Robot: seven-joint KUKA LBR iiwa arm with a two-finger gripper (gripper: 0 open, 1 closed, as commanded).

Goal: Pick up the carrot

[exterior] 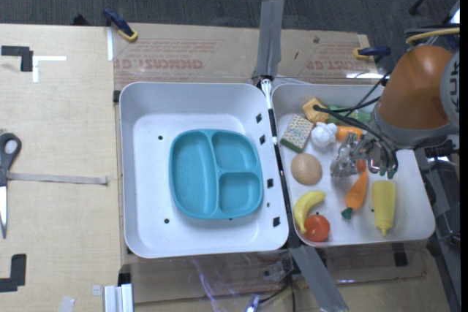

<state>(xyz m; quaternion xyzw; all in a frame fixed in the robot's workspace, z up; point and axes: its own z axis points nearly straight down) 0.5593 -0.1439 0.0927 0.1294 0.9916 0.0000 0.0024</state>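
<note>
The metal end effector (349,159) hangs low in the right bin (409,230); its grip cannot be told. The tapered orange carrot (356,192) lies just below it, beside smooth yellow corn (383,205).

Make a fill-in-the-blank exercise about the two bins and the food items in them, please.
1. The blue divided plate lies in the ____ bin of the camera view.
2. The carrot lies between the bread roll and the yellow ____, directly under the pincer.
3. The banana touches a red ____.
4. The plate has ____ compartments.

Missing words: left; corn cob; tomato; three
</note>
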